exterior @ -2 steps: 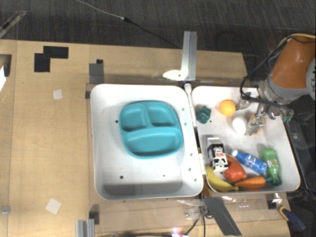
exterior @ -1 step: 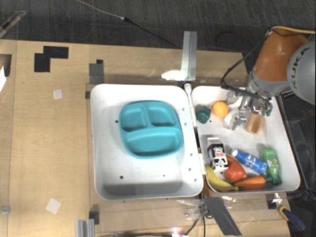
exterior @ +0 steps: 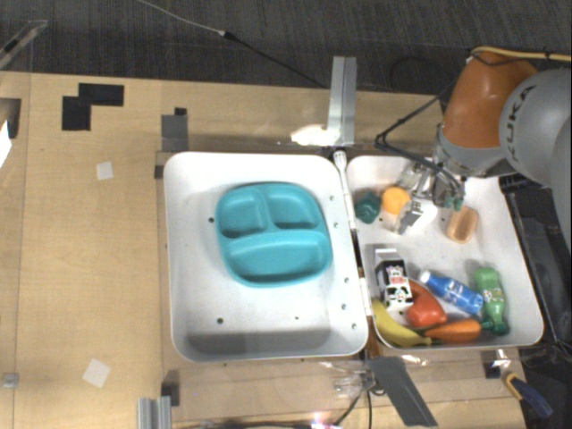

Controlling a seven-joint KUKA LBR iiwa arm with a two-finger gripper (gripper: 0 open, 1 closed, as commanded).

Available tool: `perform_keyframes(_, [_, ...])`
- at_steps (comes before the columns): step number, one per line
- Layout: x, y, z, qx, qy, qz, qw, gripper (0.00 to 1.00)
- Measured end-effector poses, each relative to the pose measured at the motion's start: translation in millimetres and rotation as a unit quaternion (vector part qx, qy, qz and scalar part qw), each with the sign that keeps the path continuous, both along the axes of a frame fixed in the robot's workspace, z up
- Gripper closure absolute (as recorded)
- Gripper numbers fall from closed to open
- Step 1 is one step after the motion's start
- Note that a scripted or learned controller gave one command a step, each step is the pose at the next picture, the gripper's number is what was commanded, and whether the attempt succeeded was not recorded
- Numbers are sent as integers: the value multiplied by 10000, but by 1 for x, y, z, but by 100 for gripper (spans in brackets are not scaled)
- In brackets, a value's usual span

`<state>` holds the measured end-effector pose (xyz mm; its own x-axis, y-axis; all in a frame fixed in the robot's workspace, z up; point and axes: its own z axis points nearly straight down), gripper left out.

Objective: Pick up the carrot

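The carrot (exterior: pixel 456 331), orange and elongated, lies along the front edge of the right bin (exterior: pixel 523 266), beside a red pepper (exterior: pixel 427 310) and a banana (exterior: pixel 396 327). My gripper (exterior: pixel 430 205) hangs over the back part of that bin, well away from the carrot, between a yellow-orange ball (exterior: pixel 394 199) and a tan block (exterior: pixel 461 225). It is open with nothing between its fingers.
The right bin also holds a teal piece (exterior: pixel 366 207), a black-and-white item (exterior: pixel 391 280), a blue bottle (exterior: pixel 451 292) and a green bottle (exterior: pixel 490 298). A teal divided plate (exterior: pixel 271 232) sits in the left bin (exterior: pixel 192 311).
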<state>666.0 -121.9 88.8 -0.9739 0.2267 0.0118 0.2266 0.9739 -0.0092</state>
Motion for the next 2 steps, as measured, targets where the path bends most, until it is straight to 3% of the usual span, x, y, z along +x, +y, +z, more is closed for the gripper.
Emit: perform_keyframes(2, [0,0,0,-1,-2,2,10000,0])
